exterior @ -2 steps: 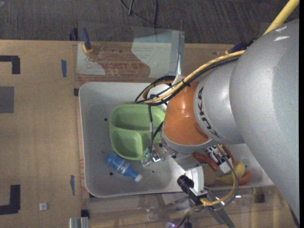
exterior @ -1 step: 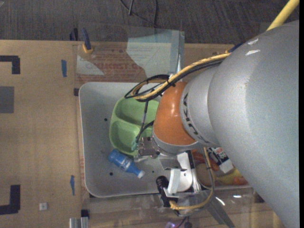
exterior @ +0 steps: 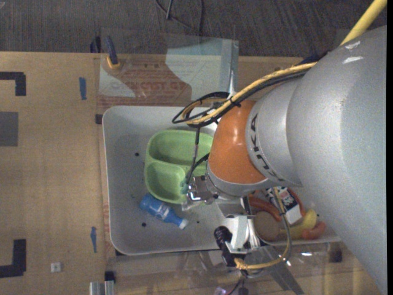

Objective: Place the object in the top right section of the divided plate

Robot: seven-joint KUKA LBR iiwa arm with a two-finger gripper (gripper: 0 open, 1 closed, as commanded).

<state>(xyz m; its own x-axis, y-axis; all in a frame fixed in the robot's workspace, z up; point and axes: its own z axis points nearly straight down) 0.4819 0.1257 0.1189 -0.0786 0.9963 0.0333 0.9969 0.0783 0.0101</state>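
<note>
Arm (exterior: 319,121), grey with an orange band, fills the right side and reaches in over the white bin (exterior: 120,165) on the wooden bench (exterior: 49,165). In that bin lies a green divided plate (exterior: 169,161), its right part hidden under the arm. The hand (exterior: 195,192) hangs at the plate's lower edge; whether it is wide or narrow I cannot tell. A small blue bottle (exterior: 161,211) lies tilted on the bin floor just below the plate, apart from the hand. Some red and yellow things (exterior: 307,226) show under the arm at right.
</note>
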